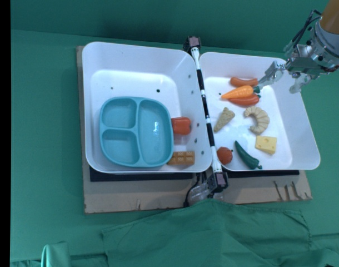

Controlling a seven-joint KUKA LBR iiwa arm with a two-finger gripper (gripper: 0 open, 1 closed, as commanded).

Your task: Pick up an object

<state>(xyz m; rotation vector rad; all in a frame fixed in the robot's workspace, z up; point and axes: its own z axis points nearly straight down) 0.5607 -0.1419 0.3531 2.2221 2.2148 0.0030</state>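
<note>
The arm (332, 24) reached in from the right, and its gripper (286, 77) hung over the far right corner of the right bin (303, 132); the two fingers stood spread apart with nothing between them, one finger (269, 72) pointing toward the bin's middle, the other (299, 84) nearer the right wall.

The step in hand looked like the approach, before any grasp; to do it well the gripper should settle on one piece, centre the open fingers over it, turn so they close across its narrow side, and only then drop; a piece lying clear of its neighbours would be the safer choice, since crowded ones could be nudged or pinched together.

The nearest piece was the carrot (240, 93), just left of the nearer fingertip and lower in the view; it lay against a red sausage (243, 82) behind it, so a grasp there risked catching both. The croissant (258, 119) and the cheese (265, 144) lay nearer the front, each standing apart and probably easier; the cone (224, 119), tomato (224, 155) and green pepper (247, 155) lay further left and forward, well apart from the gripper.

The left bin (103, 60) held a teal plate (135, 131), a red block (180, 125) and a waffle (181, 158) beside it, all far off.
</note>
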